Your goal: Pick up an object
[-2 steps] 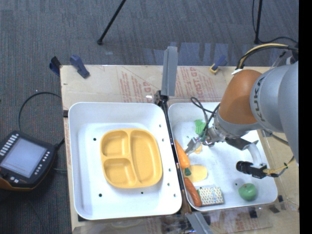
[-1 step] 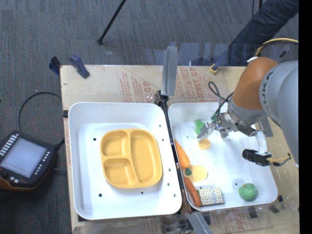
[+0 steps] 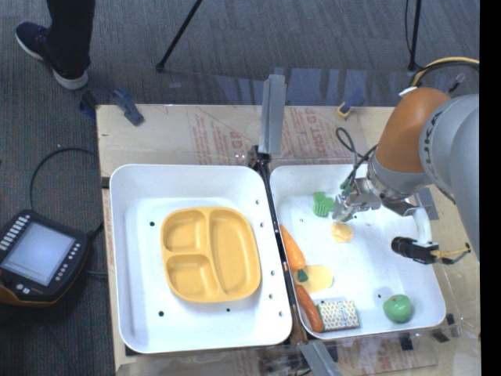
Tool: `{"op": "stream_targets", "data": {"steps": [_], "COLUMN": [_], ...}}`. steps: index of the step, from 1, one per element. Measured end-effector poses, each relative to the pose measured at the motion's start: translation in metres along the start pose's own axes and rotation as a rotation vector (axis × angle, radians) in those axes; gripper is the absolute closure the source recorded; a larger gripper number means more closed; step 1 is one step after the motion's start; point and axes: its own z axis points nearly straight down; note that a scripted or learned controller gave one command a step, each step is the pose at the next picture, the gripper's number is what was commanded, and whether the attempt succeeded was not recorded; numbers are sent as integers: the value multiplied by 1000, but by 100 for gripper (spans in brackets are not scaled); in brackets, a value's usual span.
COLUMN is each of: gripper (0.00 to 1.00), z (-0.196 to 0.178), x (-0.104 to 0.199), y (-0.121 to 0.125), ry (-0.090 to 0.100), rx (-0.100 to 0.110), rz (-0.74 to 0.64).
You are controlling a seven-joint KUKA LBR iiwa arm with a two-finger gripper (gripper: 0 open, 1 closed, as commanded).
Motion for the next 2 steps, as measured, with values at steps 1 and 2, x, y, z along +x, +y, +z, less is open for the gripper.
{"op": "stream_targets", "data": {"steps": [1, 2], "gripper": [0, 0], "z": [1, 10], "x": [0, -62], "y": [0, -33], "ry": [0, 8], "rx": [2, 0], "rz": [0, 143]}}
